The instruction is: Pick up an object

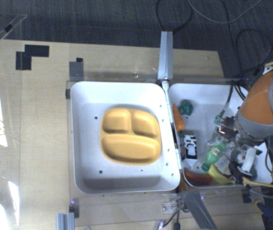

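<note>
My gripper (225,130) hangs low over the right part of the right bin (201,92), below the arm's orange band (262,101). Just under and in front of it lies a green bottle (213,155), tilted toward the bin's front. A yellow banana-like piece (219,174) and a dark red piece (197,178) lie along the front wall. A black and white item (190,145) sits near the bin's left side, with an orange stick-shaped thing (178,119) and a teal ball (186,107) farther back. Whether anything is gripped is hidden.
The left bin (86,128) holds a yellow tray (129,135) with three compartments. A metal post (166,56) stands at the back between the bins. Cables (244,87) trail by the arm at the right. Pale wooden benchtop (26,143) stretches left.
</note>
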`<state>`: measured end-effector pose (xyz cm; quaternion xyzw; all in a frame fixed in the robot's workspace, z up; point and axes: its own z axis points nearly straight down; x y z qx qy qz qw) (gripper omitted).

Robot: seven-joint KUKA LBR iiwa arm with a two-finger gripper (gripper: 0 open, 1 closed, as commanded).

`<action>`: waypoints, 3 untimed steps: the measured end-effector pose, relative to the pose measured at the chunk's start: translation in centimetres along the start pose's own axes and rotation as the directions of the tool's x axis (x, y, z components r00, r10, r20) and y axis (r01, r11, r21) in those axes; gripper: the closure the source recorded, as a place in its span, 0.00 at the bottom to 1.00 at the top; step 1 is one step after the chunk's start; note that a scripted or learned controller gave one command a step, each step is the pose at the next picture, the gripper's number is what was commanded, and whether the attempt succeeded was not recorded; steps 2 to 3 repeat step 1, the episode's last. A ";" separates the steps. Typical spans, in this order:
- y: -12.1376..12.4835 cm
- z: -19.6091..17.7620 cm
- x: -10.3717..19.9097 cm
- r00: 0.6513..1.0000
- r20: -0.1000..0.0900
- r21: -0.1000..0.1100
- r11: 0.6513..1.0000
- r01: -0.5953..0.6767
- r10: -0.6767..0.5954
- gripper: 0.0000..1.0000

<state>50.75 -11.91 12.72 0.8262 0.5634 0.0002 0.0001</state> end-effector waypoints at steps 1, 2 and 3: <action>3.2 -10.7 4.2 0.996 0.000 -0.002 0.996 -0.091 0.091 1.00; 3.2 -10.7 4.2 0.996 0.000 -0.002 0.996 -0.091 0.091 1.00; 3.2 -10.7 4.2 0.996 0.000 -0.002 0.996 -0.091 0.091 1.00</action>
